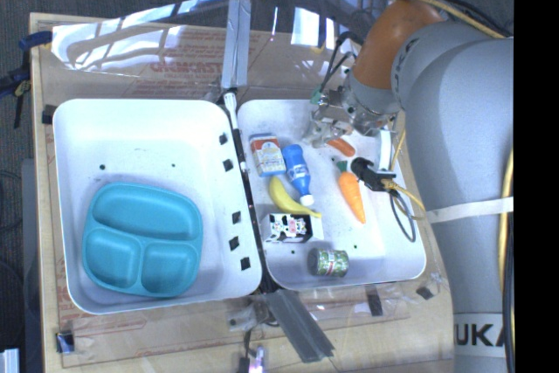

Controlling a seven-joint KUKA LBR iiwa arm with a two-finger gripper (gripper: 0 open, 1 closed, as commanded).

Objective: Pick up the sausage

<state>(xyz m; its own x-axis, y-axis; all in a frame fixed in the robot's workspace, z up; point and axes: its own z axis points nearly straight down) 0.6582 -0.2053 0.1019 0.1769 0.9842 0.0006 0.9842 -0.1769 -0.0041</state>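
The sausage (343, 147), a short reddish-orange piece, lies in the back part of the right bin (410, 251). My gripper (326, 129) hangs low over the bin's back, just left of and behind the sausage and very close to it. Nothing can be made out between its tips. The grey arm with its orange band reaches in from the right and covers the bin's right wall.
In the right bin lie an orange carrot (352, 196), a blue bottle (298, 170), a banana (286, 196), a small red-and-white packet (267, 154), a cow-patterned carton (289, 228) and a green can (328, 262). A blue divided tray (142, 236) sits in the left bin (131, 131).
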